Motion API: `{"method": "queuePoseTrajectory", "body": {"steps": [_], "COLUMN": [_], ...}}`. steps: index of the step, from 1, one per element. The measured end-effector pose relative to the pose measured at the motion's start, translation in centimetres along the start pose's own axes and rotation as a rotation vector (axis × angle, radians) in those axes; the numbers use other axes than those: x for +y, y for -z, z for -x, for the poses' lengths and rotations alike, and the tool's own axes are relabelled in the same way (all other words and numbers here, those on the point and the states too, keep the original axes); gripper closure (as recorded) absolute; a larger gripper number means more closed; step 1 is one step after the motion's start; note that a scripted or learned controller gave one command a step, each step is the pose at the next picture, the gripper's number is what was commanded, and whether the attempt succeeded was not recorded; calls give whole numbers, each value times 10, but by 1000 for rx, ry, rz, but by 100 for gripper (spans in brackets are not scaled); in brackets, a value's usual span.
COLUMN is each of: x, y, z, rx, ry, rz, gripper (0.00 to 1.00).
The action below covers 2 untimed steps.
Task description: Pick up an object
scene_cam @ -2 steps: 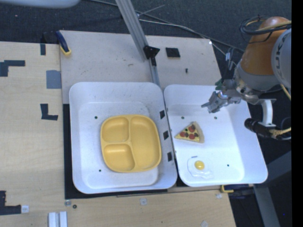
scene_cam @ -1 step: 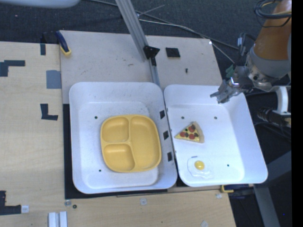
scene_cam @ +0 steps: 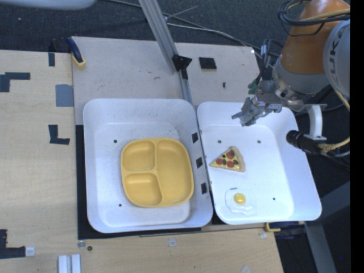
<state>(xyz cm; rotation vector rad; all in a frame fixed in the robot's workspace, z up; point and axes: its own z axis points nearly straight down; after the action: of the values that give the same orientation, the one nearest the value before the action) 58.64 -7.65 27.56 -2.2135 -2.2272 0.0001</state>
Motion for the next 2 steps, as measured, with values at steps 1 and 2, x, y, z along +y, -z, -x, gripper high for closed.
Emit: {"method": "queuePoseTrajectory", "body": {"steps": [1,2], "x": [3,-7], "y": [-14,-16], "z": [-43,-94], "rx": [-1,0], "ry": [-2,0], "rz": [-1,-2], "gripper": [100,100]}}
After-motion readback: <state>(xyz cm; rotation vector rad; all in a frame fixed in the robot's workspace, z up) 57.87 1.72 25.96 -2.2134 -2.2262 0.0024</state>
